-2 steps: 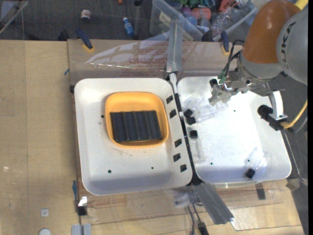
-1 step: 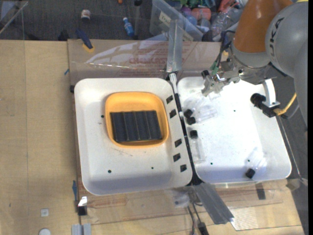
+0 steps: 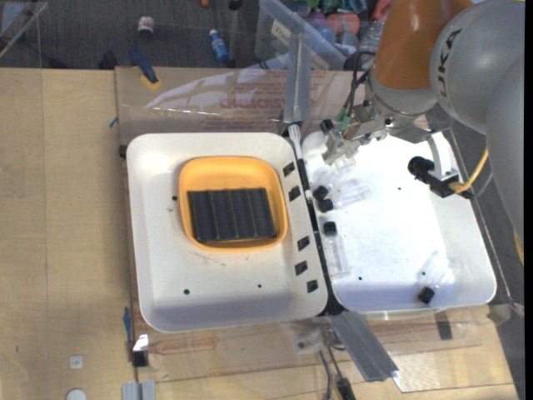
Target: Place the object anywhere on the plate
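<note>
In the camera view, the shallow white left bin [image 3: 150, 223] held a round-cornered orange plastic plate [image 3: 233, 167], set toward the bin's far half. A dark grey ribbed rectangular slab [image 3: 231, 215] lay flat on the plate, inside its rim and covering most of its floor. It was the one thing resting on the plate.

The grey arm [image 3: 475, 65] with its orange band [image 3: 412, 32] came in from the right and hung over the far left corner of the shallow white right bin [image 3: 400, 232]. The two-finger gripper [image 3: 340, 147] sat low over that corner, close to the wall between the bins. Whether it was spread or pressed together could not be told, and nothing could be made out in its grasp.

Just below the gripper lay a small clear plastic piece [image 3: 354, 192] with a black cap [image 3: 321, 197] beside it. A second clear piece [image 3: 337, 252] lay along the dividing wall, nearer the camera, and a third clear piece [image 3: 437, 272] sat in the near right corner, well apart from the others.

A row of small black clips [image 3: 301, 244] lined the left bin's wall on the side facing the right bin, between the plate and the gripper. A grey metal bar [image 3: 296, 82] rose behind the divider, near the gripper. Further back stood a clear tub of coloured toys [image 3: 308, 15]
</note>
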